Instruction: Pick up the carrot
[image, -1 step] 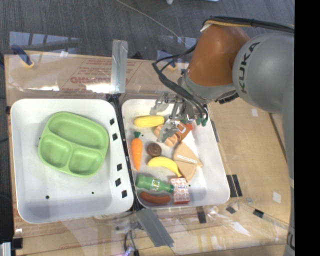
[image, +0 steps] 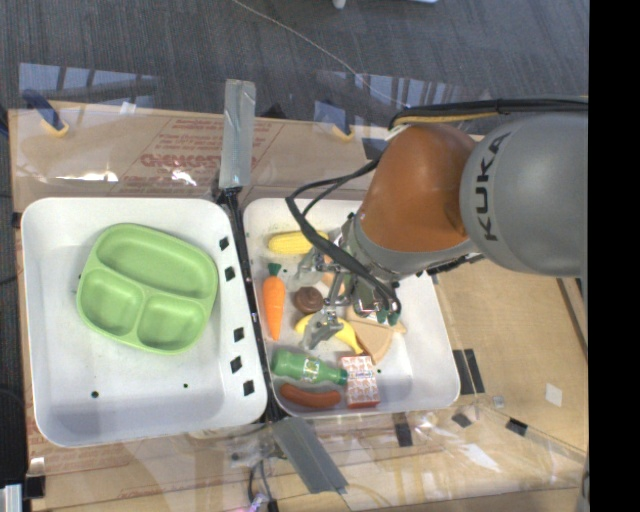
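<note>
The carrot (image: 272, 306) is orange with a green top and lies lengthwise near the left wall of the right bin (image: 435, 350). My gripper (image: 324, 322) hangs low over the middle of that bin, a short way right of the carrot and apart from it. It sits above a yellow banana (image: 346, 337) and beside a brown round item (image: 308, 298). The grey arm with its orange band (image: 420, 195) covers the bin's upper right part.
A yellow corn cob (image: 290, 243) lies behind the carrot. In front are a green bottle (image: 308, 369), a brown sausage (image: 310, 397), a red and white box (image: 361, 381) and a tan wedge (image: 377, 343). The left bin (image: 60, 390) holds a green divided plate (image: 148, 287).
</note>
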